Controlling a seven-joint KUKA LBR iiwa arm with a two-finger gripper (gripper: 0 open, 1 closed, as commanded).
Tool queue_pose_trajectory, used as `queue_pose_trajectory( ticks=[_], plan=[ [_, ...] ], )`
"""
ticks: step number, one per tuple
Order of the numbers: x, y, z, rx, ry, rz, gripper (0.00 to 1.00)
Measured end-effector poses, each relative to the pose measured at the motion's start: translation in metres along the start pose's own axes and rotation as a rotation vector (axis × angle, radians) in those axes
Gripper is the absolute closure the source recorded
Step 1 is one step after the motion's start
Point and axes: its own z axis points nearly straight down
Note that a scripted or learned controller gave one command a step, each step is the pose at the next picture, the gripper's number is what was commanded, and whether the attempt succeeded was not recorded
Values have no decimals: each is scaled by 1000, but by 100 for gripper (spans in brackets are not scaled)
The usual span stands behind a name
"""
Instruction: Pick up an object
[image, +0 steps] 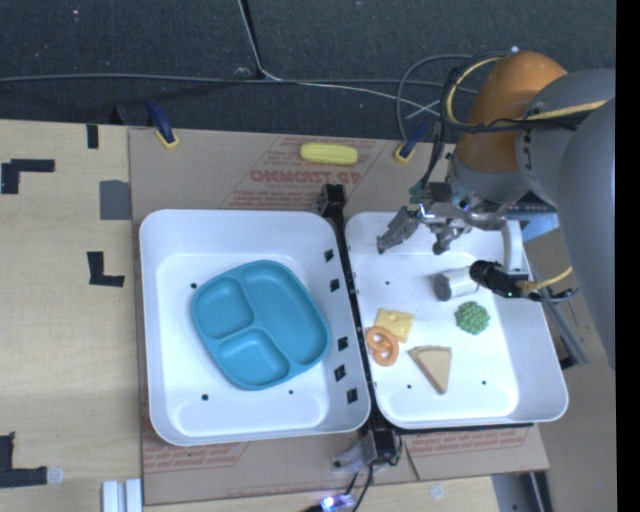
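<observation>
The arm (540, 110) enters from the right, its orange band above the wrist, and hangs over the far edge of the right bin (520, 405). The wrist points down and toward the bin's back wall. The gripper (420, 233) sits over the bin's far left corner, above the floor.

Jaws: spread. One finger (395, 232) angles out to the left; the other points down near the wrist. Nothing lies between them, and they touch no object.

Right bin contents:
- Cylinder (455, 284), grey and white, lying on its side near the bin's middle, just below the gripper and apart from it.
- Broccoli (472, 318), green, just beside the cylinder on the near right.
- Cheese (394, 323), a yellow block, toward the left wall.
- Pretzel (381, 346), orange, touching the cheese on its near side.
- Sandwich (432, 366), a tan wedge, near the bin's front, apart from the pretzel.

Left bin (165, 240): a blue tray (260, 322) with three compartments, lying flat and turned at a slant.

Bench: a yellow banana (328, 154) lies on the cardboard beyond both bins, well apart from the gripper.
</observation>
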Motion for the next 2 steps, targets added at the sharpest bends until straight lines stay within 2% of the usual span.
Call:
queue_pose_trajectory(
  ticks=[1,2],
  plan=[
    [0,3,-9,-14,-1,-3,0],
    [0,3,34,-11,-3,-2,0]
  ],
)
